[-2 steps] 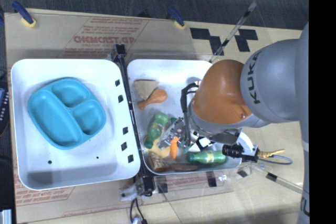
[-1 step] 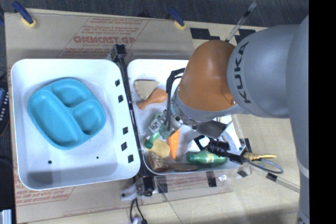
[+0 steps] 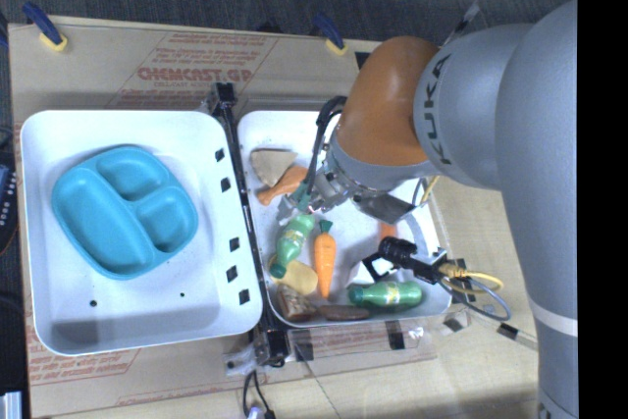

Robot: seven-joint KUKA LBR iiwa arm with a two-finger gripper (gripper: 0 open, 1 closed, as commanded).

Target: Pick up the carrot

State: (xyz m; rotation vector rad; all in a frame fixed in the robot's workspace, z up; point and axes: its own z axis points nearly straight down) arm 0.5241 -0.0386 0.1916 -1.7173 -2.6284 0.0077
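The carrot lies in the right bin, between a green bottle and another green bottle. The gripper hangs just above the carrot. The left bin holds a blue plate.

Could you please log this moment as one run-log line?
task: pick up carrot | carrot: lying in right bin, beside green bottle | gripper: above carrot | grasp: none seen
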